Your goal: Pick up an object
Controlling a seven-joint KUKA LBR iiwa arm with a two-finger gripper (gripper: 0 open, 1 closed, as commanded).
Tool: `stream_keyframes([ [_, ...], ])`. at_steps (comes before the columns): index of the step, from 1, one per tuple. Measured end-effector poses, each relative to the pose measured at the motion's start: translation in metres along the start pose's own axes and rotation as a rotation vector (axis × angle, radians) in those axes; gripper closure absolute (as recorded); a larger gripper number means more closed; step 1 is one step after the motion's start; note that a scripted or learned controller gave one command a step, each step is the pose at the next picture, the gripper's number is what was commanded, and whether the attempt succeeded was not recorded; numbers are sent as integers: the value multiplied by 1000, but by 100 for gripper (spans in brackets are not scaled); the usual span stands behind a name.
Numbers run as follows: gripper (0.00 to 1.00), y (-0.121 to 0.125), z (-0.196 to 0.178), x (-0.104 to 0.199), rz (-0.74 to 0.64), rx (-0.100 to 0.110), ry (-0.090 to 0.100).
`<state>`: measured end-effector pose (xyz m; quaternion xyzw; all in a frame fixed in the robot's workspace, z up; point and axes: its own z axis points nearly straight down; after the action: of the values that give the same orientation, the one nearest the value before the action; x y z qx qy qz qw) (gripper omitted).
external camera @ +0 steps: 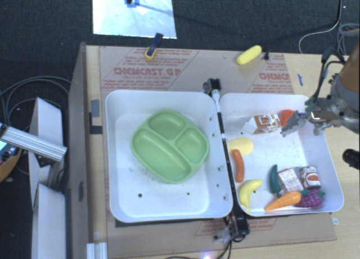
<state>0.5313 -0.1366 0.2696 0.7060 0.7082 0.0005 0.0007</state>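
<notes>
I am reaching in from the right over two shallow white bins set side by side on a bench. My gripper is hovering above the upper right part of the right bin, and I judge the task as barely begun: nothing is lifted yet, and every object is lying on the bin floor.

The right bin is holding the candidates. A small white carton with an orange label is lying near the top, with a red-orange toy just beside it and closest to my fingertips. A pale yellow lemon-like piece and an orange sausage shape are sitting near the divider. A banana, a carrot, purple grapes, a small can and a dark green piece are clustering at the bottom.

The left bin is holding a green divided plate.

My jaws are looking slightly parted and are gripping nothing. The descent, closing and lift are all left to do.
</notes>
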Motion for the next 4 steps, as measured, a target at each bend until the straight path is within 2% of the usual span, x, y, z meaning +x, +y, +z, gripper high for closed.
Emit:
stream_keyframes([
  [1,0,-49,139,18,2,15,4],
  [2,0,-43,20,-17,4,-10,-5],
  [3,0,20,44,-59,2,-5,-3],
  [4,0,99,59,-70,-4,-7,-3],
])
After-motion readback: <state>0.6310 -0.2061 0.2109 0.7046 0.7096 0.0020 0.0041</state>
